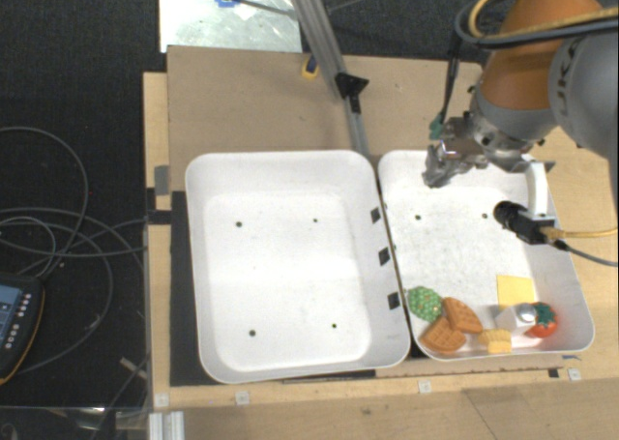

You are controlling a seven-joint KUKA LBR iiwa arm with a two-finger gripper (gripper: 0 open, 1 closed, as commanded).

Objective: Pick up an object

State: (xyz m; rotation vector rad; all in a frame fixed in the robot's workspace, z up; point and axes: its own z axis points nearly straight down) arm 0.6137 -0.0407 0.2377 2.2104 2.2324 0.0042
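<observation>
My gripper (437, 174) hangs over the far left part of the right bin (464, 235), high above its floor, with nothing seen between its fingers. Several small objects lie along the near edge of that bin: a green leafy piece (424, 302), an orange waffle-like piece (461, 315), another orange piece (442, 337), a small yellow corn-like piece (495, 340), a yellow block (515, 289) and a white, grey and red object (529, 319). All of them sit well toward the near side from the gripper.
The left bin (280, 264) lies beside the right one, with black clips (383, 255) along their shared rim. A slanted grey pole (319, 32) crosses the back. Cables lie on the dark floor at left.
</observation>
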